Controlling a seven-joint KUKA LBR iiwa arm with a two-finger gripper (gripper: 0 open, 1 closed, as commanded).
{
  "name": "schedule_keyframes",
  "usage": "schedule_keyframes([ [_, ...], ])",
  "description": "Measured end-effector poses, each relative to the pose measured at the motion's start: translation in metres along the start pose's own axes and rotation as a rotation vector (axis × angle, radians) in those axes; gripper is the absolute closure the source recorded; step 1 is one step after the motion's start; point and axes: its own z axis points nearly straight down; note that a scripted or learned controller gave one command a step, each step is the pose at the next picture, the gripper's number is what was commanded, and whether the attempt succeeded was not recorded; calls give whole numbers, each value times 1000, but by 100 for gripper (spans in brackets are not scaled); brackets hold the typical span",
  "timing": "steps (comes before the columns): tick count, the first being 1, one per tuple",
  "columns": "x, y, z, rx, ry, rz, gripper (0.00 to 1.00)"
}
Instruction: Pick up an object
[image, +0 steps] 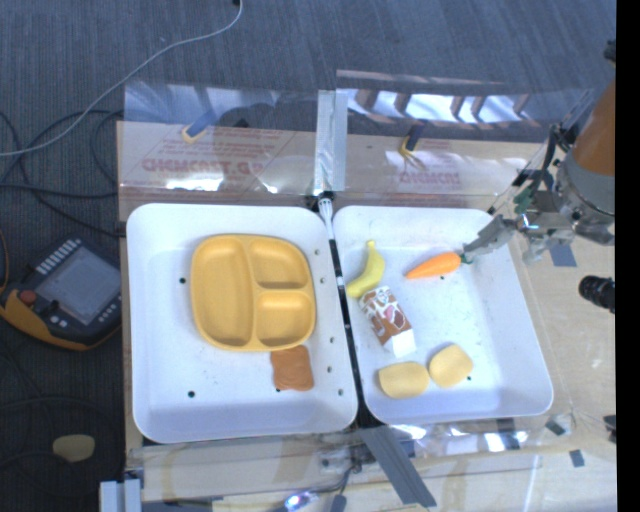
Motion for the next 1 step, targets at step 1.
schedule_keyframes([
  [1,4,64,-43,-1,-2,50,0],
])
